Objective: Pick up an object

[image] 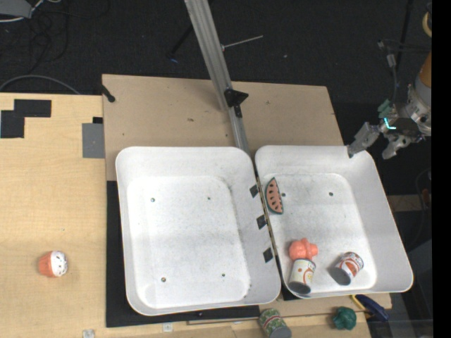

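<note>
The right bin (366, 189) holds a watermelon slice (273, 196) against its left wall. Near its front edge sit a small red-orange toy (303, 248), a white can lying on its side (303, 273) and a red-and-white can (348, 267). My gripper (377, 141) hangs at the far right, over the bin's back right corner and well behind these objects. Its two fingers stand apart, open, with nothing between them.
The left bin (141, 189) lies beside the right one. A slanted metal rail (215, 55) runs from the back down to the bins' junction. An orange-white ball (53, 264) rests on the wooden bench at left. A green toy (344, 318) and a can (271, 322) lie in front of the bins.
</note>
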Controlling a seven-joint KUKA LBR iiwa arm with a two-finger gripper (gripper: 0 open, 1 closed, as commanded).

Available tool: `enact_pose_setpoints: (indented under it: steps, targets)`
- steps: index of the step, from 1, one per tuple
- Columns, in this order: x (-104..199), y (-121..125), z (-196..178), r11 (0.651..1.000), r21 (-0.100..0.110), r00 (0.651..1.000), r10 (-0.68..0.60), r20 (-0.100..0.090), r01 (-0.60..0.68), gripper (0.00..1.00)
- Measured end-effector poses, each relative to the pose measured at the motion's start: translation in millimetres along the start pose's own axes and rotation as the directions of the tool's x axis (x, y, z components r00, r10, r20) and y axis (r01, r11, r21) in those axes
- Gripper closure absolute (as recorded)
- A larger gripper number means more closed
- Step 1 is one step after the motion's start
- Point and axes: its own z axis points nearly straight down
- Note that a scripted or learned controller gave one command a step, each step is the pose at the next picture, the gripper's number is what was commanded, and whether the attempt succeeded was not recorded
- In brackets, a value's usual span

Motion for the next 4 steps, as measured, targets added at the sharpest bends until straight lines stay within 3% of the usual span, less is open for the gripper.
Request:
enact_pose_setpoints:
  steps: [1, 4]
  targets:
    - [0, 1, -3, 1.0, -0.004, 1.0, -0.002, 0.001, 0.002, 0.0]
    - [0, 6, 187, 1.0, 0.002, 1.0, -0.002, -0.001, 0.002, 0.0]
